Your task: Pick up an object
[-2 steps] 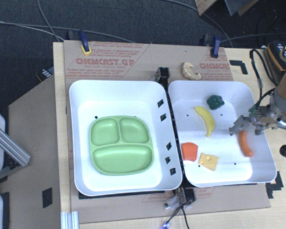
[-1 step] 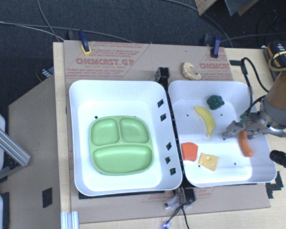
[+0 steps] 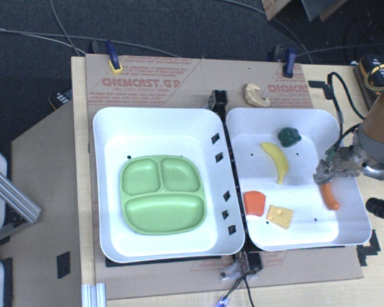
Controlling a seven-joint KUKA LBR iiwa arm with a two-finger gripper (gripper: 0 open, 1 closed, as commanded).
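While the gripper (image 3: 326, 171) hovers above the small orange carrot-shaped toy (image 3: 331, 197), finger state unclear, it should descend straight toward 6 o'clock.

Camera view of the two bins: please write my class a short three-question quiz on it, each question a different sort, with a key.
1. True or false: the green divided plate lies in the same bin as the banana.
2. Which item lies nearest the gripper?
A. cheese wedge
B. orange carrot
C. green broccoli piece
3. Fill in: the beige item outside the bins rests on the ____ beyond the right bin.

Key
1. False; the plate is in the left bin, the banana in the right.
2. B
3. Cardboard sheet
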